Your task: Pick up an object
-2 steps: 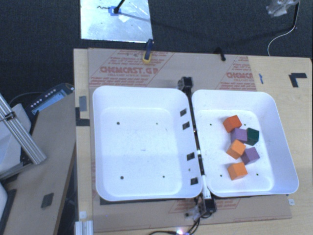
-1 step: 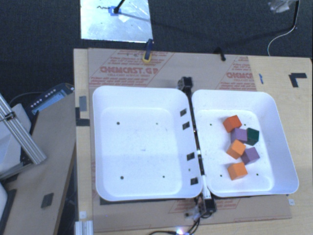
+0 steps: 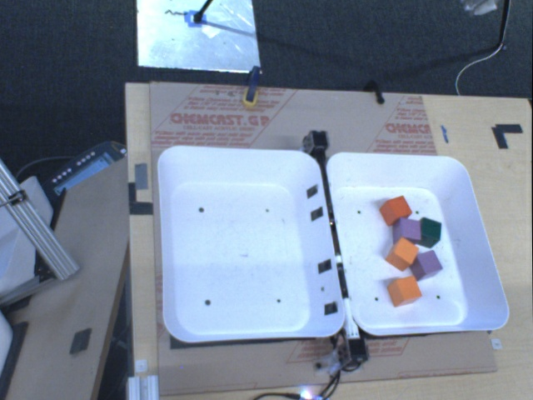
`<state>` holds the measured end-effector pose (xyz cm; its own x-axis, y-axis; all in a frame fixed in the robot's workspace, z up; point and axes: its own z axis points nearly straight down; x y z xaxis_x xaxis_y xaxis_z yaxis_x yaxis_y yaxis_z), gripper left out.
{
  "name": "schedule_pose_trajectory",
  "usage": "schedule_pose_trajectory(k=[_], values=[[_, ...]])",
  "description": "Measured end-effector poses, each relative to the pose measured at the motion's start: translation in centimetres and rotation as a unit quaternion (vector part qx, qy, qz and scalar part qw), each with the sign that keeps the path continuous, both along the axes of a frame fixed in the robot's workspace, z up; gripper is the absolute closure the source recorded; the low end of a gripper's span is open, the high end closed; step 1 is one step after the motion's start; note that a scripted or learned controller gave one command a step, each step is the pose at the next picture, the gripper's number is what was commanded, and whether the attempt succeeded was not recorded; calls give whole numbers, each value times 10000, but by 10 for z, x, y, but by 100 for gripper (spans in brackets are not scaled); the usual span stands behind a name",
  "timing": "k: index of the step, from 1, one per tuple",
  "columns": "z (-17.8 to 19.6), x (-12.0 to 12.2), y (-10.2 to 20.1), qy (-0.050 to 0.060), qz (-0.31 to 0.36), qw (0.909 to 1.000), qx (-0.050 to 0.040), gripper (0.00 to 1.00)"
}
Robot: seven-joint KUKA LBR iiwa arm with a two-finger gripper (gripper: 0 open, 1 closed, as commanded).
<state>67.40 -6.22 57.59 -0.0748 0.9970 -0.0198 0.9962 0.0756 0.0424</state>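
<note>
The left shallow white bin (image 3: 241, 248) sits beside the right white bin (image 3: 450, 182), where small rigid blocks cluster: three orange cubes (image 3: 396, 210), two purple (image 3: 407, 229), one dark green (image 3: 430, 231). They look light and hard; the lowest orange cube (image 3: 404, 291) stands freest, best pinched across flat opposite faces. The gripper's state: cannot tell.

Desk (image 3: 208, 111) with a brown board and surrounding clutter

A shiny metal sheet (image 3: 196, 23) lies on dark carpet (image 3: 67, 57) beyond the desk; a yellow clip (image 3: 250, 98) sits at the board's far edge, and a white cable (image 3: 487, 52) curls at upper right.
</note>
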Motion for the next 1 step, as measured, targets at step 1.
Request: schedule_pose_trajectory(k=[1], values=[[12,0,1,-16,19,10000,-8,100]])
